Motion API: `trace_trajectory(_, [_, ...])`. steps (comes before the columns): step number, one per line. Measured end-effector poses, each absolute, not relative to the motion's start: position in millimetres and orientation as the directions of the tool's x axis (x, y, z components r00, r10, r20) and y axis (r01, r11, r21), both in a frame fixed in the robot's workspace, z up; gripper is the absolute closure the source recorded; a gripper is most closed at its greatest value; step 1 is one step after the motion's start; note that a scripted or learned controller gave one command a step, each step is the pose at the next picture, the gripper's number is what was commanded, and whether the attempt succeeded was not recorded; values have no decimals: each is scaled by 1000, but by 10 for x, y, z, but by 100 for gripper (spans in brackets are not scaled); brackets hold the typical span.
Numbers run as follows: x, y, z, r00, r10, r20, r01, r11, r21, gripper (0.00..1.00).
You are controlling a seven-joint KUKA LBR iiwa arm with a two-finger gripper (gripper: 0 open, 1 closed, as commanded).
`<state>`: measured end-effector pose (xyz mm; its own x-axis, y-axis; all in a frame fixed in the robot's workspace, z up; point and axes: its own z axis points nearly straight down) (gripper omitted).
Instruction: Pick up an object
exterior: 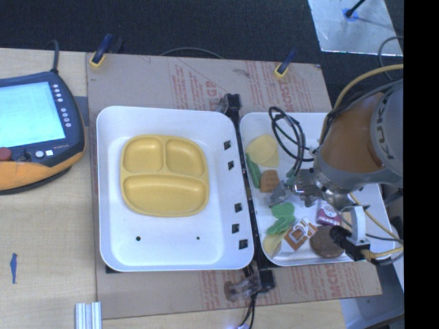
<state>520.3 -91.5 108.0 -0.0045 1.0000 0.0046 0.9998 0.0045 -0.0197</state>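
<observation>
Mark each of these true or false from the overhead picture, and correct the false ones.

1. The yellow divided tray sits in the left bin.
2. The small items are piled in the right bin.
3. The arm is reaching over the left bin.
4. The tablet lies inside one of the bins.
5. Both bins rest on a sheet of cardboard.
1. True. The yellow divided tray lies in the left bin.
2. True. The small items sit together in the right bin.
3. False. The arm is over the right bin.
4. False. The tablet lies on the bench left of the bins.
5. True. Cardboard shows around both bins.
</observation>
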Motion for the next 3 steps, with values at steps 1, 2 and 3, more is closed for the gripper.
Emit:
trace_trajectory(1, [5100, -990, 909, -4, 1000, 0, 1000, 4, -5, 0])
trace_trajectory(2, [5016, -1019, 920, -3, 1000, 1, 1000, 3, -4, 0])
trace_trajectory(3, [4749, -944, 918, -2, 1000, 1, 1000, 2, -4, 0])
